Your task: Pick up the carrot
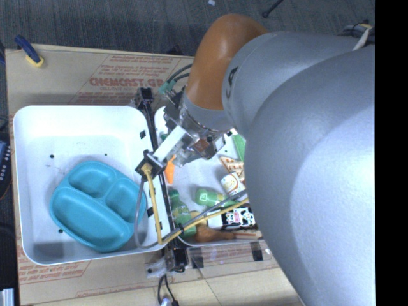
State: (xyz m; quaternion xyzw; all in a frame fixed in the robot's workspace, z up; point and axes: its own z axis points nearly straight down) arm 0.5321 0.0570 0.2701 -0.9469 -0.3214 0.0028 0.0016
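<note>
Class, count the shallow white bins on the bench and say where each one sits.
2. The left shallow white bin holds a blue divided plastic tray; the right shallow white bin, largely hidden under the grey arm, holds toy food.

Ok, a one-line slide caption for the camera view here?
KUKA arm's end effector lowered over the right bin beside the orange carrot, among cluttered toy food; blue divided tray in the left bin.

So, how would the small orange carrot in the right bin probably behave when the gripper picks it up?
The small orange carrot looks like a smooth toy piece, so it is probably stiff and light. Its narrow, rounded shape may let it slip or roll between fingers. It lies beside the wall of the right white bin, near other small items, so a push could wedge it there.
</note>
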